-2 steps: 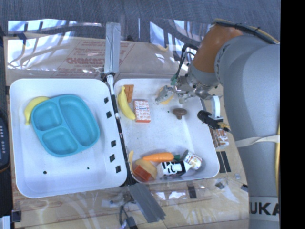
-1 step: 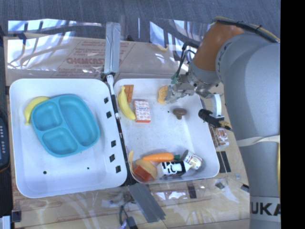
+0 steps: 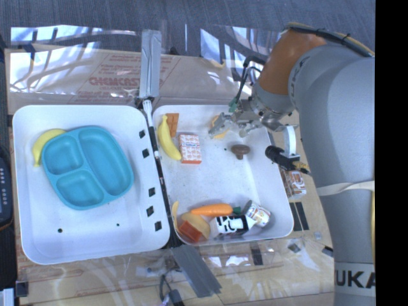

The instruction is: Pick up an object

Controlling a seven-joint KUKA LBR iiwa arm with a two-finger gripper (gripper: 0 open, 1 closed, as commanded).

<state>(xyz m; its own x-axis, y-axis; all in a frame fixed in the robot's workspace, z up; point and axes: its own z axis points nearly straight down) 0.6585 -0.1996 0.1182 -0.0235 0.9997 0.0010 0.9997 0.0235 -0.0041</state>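
The gripper hangs over the upper part of the right bin, near its far rim. A small yellowish object lies directly at its fingertips; whether the fingers close on it, and how far apart they stand, cannot be told from this view. A small brown round piece lies on the bin floor just below and to the right of the gripper, apart from it.

Along the bin's left wall lies a banana, with a thin orange strip at its upper end and a small orange-and-white carton just beside it. At the near rim a cluster gathers: a carrot, a pale apple-like fruit with a red piece beneath it, a black-and-white container and a small can.

The left bin holds a blue divided plate, tilted, with a second banana touching its upper left edge.

The grey arm, with its orange band, enters from the right and covers the right bin's far corner.
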